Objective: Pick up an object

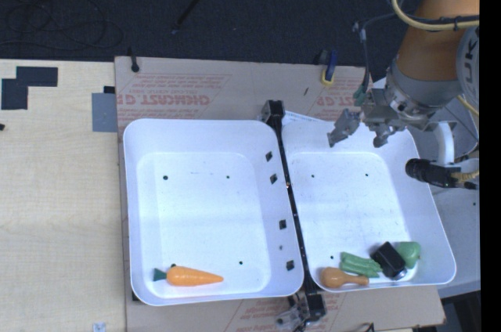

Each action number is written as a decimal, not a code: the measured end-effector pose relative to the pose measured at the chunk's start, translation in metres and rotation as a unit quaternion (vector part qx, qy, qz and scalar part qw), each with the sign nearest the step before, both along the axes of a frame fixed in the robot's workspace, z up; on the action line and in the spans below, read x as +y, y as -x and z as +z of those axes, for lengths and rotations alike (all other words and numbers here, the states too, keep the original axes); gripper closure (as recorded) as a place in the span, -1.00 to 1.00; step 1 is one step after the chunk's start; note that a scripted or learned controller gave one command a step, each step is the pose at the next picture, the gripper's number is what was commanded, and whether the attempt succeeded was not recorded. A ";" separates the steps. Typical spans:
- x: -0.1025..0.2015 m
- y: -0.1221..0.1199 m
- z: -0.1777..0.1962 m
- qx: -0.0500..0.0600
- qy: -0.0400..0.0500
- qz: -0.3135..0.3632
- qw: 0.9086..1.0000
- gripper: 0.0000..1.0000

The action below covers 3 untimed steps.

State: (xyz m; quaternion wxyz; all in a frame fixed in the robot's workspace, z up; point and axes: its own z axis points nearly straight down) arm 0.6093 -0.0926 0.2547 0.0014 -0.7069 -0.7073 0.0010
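My two white bins (pixel 200 136) look like smooth, slightly glossy plastic; the toy carrot (pixel 193 276) is shiny orange plastic; under the bins lies matt brown cardboard (pixel 196 88); the bench (pixel 55 197) at the left looks like pale, matt wood.

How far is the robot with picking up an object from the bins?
Nothing looks done yet. The claw hangs over the far edge of the right bin, open, with nothing between its fingers. All objects lie untouched: the carrot in the left bin; the green toy, the black block and the orange piece in the right bin's near corner. Reaching, grasping and lifting remain.
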 end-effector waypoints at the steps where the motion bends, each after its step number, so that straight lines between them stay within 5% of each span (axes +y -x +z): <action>1: -0.031 -0.004 0.142 -0.009 0.002 -0.001 1.000 -1.00; 2: -0.094 -0.035 0.264 -0.008 0.004 -0.002 1.000 -1.00; 3: -0.090 -0.035 0.266 0.001 0.001 0.001 1.000 1.00</action>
